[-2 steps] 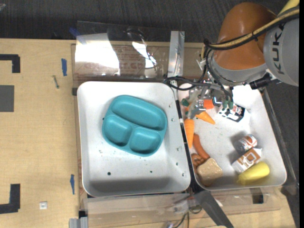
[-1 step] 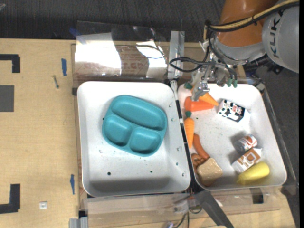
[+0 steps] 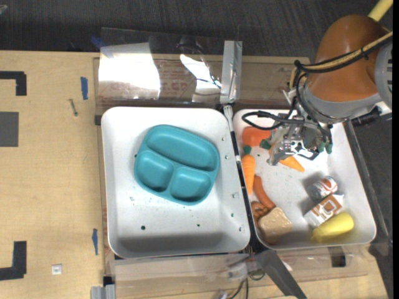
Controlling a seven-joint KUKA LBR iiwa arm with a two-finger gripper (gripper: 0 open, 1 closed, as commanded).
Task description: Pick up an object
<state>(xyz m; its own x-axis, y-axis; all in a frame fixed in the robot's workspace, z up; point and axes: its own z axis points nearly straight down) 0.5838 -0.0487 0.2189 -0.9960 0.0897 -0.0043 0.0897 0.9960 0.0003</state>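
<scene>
My gripper hangs over the back of the right bin, its fingers pointing down beside an orange carrot piece. Whether anything sits between the fingers is not visible. Another carrot lies along the bin's left wall, and an orange piece sits at the back left. Near the front lie a yellow banana-like toy, a small white and orange carton, a striped round can, a tan bread slice and a reddish sausage.
The left bin holds a teal divided plate. A clear plastic panel stands behind the bins. The wooden bench stretches to the left. The arm's orange band looms over the right bin's back corner.
</scene>
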